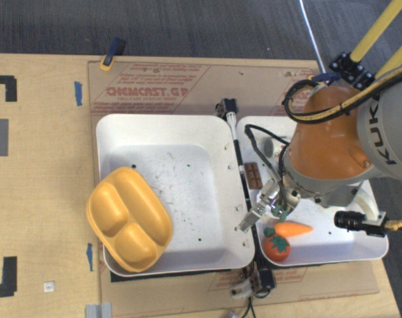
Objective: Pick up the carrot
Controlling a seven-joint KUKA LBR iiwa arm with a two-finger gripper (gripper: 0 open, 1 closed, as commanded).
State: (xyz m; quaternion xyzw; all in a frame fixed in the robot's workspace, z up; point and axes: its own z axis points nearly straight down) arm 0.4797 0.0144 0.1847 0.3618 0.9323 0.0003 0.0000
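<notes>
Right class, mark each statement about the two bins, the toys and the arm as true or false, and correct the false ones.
1. The carrot lies in the right bin. True.
2. The yellow divided tray sits in the right bin. False: it rests on the left bin, over its near left corner.
3. A tomato toy lies beside the carrot. True.
4. The pincer holds the carrot clear of the bin. False: the carrot lies on the bin floor.

Before you: two white bins, left bin (187, 128) and right bin (359, 247). A yellow divided tray (129, 218) overlaps the left bin's near-left corner; a tomato (277, 245) lies in the right bin.
</notes>
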